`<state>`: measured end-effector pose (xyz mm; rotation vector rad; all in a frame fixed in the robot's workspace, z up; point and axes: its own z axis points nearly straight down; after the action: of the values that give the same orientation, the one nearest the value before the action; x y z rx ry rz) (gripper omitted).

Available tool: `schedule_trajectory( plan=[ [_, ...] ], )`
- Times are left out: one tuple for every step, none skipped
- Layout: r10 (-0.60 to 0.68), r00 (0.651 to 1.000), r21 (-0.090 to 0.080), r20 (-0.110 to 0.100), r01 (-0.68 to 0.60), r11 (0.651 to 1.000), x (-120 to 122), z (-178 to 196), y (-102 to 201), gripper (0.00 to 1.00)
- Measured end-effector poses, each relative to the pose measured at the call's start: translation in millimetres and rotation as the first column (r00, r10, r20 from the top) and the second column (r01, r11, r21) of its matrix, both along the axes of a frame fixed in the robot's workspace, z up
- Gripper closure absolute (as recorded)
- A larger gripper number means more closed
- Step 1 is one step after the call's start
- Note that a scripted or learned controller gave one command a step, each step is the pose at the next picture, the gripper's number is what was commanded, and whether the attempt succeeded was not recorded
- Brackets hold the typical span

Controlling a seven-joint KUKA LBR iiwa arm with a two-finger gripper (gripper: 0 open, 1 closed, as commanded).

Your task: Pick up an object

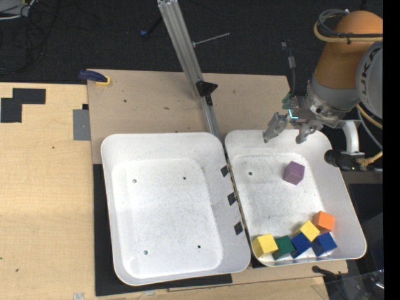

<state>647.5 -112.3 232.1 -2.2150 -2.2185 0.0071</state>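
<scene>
My gripper (289, 134) hangs above the far rim of the right bin (337, 167), its two fingers spread open with nothing between them. A purple cube (294, 172) lies alone in that bin, a short way nearer the camera than the fingertips. Along the bin's near edge sits a cluster of blocks: a yellow one (265, 244), a green one (283, 247), a second yellow one (309, 231), two blue ones (324, 244) and an orange one (324, 220).
The left bin (119, 167) sits beside the right one, with black clips (231, 198) along the shared edge. A slanted aluminium post (185, 52) rises behind the bins. The arm's orange band (350, 33) is at the upper right.
</scene>
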Motion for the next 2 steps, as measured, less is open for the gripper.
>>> schedule_trajectory(
  plan=[
    [0.001,1.0,-0.001,0.005,-0.001,1.0,1,3,0,0.0],
    [-0.002,1.0,-0.001,-0.001,0.002,1.0,-2,-57,-8,0.0]
  ],
)
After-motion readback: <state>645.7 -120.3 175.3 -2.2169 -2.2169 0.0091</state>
